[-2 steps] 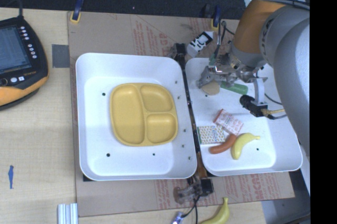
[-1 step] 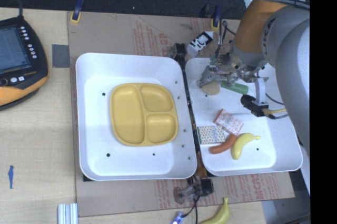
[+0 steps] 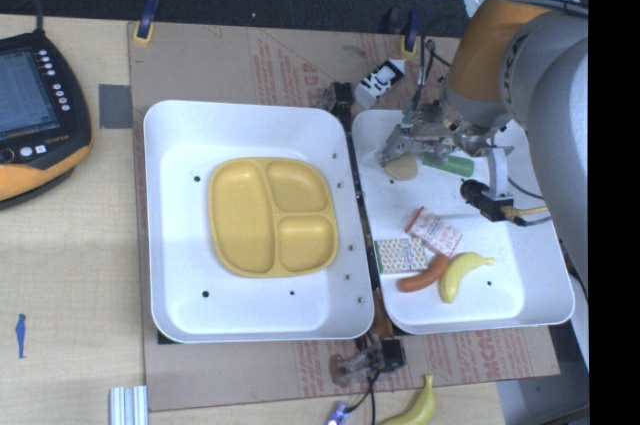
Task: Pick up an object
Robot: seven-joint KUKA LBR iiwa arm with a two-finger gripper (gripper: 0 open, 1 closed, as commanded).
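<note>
A pale wooden bench (image 3: 80,243) carries a cardboard sheet (image 3: 250,53) with two white bins on it, and a pendant (image 3: 35,118) lies off to the left.

In the camera view, the left bin (image 3: 180,273) holds a yellow plate (image 3: 272,215). The right bin (image 3: 510,298) holds the small things: a tan disc (image 3: 402,170) at its upper left, a green piece (image 3: 448,164) just beside it, then a pink packet (image 3: 434,231), a checked packet (image 3: 401,255), a sausage (image 3: 422,277) and a banana (image 3: 458,275) touching the sausage's end. The gripper (image 3: 400,151) hangs low over the tan disc, so that is likely the thing to pick (any would serve). Whether the gripper is spread or closed I cannot tell, and nothing can be seen held in it.

The disc looks light and flat, probably toy food, and whether it is stiff or spongy is unclear. Being so low, it leaves little edge to catch, and a pinch across its width at the rim seems the best hold. The bin wall close by may crowd that approach.

The wrist covers the disc's upper edge and part of the green piece, whose shape is hard to make out. The packets' print is too small to read. A second banana (image 3: 417,405) at the bottom is cut off by the frame.
</note>
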